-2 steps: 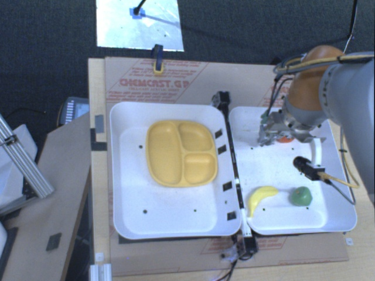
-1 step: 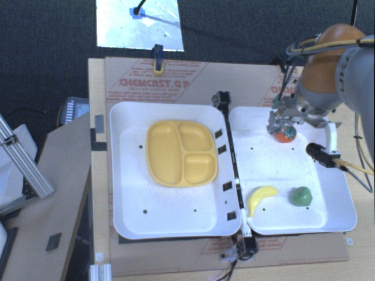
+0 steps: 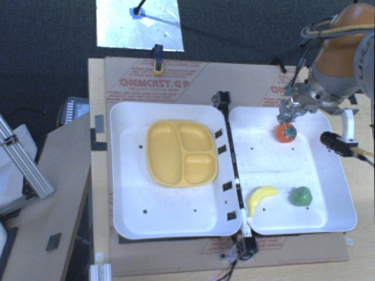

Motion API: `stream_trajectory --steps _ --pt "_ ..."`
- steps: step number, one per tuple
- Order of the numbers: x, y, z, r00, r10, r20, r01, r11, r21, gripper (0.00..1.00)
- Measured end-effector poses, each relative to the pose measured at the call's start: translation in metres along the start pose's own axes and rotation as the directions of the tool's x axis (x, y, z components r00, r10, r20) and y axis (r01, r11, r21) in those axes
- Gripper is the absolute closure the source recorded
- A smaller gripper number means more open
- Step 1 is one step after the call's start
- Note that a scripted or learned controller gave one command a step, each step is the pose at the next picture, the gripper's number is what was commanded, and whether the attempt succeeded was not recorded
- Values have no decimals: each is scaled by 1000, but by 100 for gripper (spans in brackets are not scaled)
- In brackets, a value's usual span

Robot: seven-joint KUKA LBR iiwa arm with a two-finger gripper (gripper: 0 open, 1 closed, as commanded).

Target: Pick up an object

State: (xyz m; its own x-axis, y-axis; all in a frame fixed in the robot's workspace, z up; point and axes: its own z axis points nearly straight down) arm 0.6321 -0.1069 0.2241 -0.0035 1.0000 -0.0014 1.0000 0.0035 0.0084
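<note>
Gripper (image 3: 286,115): just above the tomato (image 3: 286,133); we cannot tell its opening or hold.
Counts: we see one tomato, one banana (image 3: 260,198), one green fruit (image 3: 302,196).

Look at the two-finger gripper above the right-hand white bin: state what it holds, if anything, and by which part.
Nothing is visibly held. The gripper hangs just above the small round orange-red tomato-like fruit, which lies in the right white bin.

A cardboard-topped bench (image 3: 176,78) bears two white bins (image 3: 129,215), apparently touching.
</note>
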Motion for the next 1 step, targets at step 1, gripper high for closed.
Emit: stream_trajectory --steps 1 --pt "0 1 -21 1000 -1 -1 1 1000 4 100"
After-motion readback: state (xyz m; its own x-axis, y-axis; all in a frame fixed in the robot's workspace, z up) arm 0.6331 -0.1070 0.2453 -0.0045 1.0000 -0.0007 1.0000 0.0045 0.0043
